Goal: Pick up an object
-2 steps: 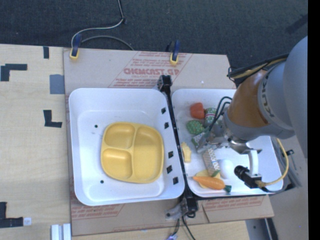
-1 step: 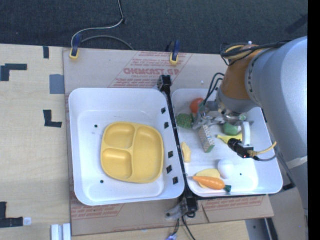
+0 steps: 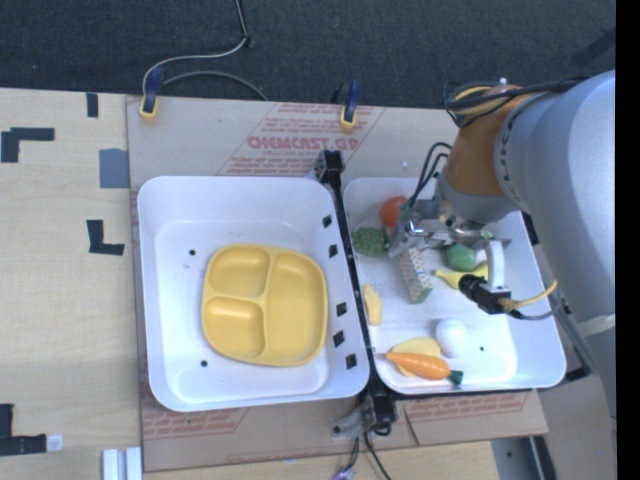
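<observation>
Two white bins sit on the surface; the gripper (image 3: pixel 418 253), state unclear, hovers over the right bin's far edge by a light, stiff broccoli (image 3: pixel 368 241), best pinched across its crown.

A yellow divided tray (image 3: pixel 265 303) sits in the left bin (image 3: pixel 160 268). The gripper (image 3: pixel 412 258) hangs low over the right bin (image 3: pixel 530 353), among toy foods, near a carrot (image 3: pixel 422 366).

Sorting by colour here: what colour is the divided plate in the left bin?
Yellow, the divided plate, seen in the camera view.
</observation>
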`<state>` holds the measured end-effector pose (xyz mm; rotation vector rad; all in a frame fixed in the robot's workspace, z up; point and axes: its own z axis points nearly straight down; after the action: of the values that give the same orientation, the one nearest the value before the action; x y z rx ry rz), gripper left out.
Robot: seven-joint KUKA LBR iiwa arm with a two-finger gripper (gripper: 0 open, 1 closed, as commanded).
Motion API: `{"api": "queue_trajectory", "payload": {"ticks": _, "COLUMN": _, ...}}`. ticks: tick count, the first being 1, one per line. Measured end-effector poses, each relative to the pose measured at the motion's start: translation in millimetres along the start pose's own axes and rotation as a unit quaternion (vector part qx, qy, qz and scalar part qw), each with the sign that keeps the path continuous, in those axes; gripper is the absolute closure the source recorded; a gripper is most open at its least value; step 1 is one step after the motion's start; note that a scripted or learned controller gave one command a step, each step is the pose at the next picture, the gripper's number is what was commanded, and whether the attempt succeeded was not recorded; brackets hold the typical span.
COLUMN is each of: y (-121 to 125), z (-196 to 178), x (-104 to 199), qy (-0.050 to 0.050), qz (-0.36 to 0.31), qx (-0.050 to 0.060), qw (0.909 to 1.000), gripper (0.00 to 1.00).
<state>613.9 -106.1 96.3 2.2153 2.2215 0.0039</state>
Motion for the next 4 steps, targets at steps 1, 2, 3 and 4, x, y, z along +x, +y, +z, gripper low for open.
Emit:
{"api": "queue_trajectory", "payload": {"ticks": 1, "y": 0, "z": -9, "x": 0, "qy": 0.000, "qz": 0.000, "qx": 0.001, "qw": 1.0000, "gripper": 1.00}}
{"api": "queue_trajectory", "payload": {"ticks": 2, "y": -1, "z": -18, "x": 1, "qy": 0.000, "qz": -0.001, "qx": 0.002, "qw": 1.0000, "gripper": 1.00}}
{"api": "queue_trajectory", "payload": {"ticks": 3, "y": 14, "z": 4, "x": -89, "qy": -0.001, "qz": 0.000, "qx": -0.006, "qw": 1.0000, "gripper": 1.00}}
{"api": "queue_trajectory", "payload": {"ticks": 4, "y": 41, "z": -65, "x": -26, "qy": 0.001, "qz": 0.000, "qx": 0.002, "qw": 1.0000, "gripper": 1.00}}
